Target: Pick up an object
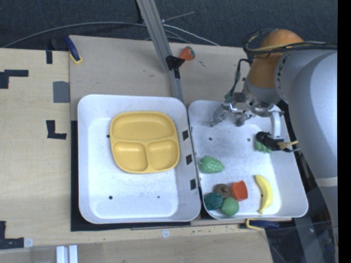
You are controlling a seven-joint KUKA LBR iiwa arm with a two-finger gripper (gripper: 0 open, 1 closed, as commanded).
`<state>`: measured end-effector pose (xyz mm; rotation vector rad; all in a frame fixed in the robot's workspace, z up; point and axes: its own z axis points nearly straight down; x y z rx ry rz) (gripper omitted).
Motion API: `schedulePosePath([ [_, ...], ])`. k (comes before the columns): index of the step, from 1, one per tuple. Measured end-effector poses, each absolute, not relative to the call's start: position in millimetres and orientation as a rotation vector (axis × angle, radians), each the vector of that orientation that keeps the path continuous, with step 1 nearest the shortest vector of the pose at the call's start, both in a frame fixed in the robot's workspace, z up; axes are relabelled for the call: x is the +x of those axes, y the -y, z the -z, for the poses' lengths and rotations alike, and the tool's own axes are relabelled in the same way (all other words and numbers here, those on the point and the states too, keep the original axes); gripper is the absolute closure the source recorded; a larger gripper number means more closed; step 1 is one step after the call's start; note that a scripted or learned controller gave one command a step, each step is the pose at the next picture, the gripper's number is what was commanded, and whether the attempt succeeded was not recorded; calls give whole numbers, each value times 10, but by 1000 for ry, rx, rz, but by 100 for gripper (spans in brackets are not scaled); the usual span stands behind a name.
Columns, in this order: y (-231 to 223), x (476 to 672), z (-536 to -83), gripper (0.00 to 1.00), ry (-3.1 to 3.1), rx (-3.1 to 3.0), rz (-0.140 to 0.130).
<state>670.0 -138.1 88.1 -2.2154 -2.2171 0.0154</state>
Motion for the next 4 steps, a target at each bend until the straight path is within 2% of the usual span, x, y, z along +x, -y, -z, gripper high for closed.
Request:
schedulePosePath([
  [1,1376,6699,-983,100,2219,-2214,-16],
  [2,1343,6736,-1417,100,2225,-2222,4],
  [4,1168,6762,-2562,100,2228,-2221,6],
])
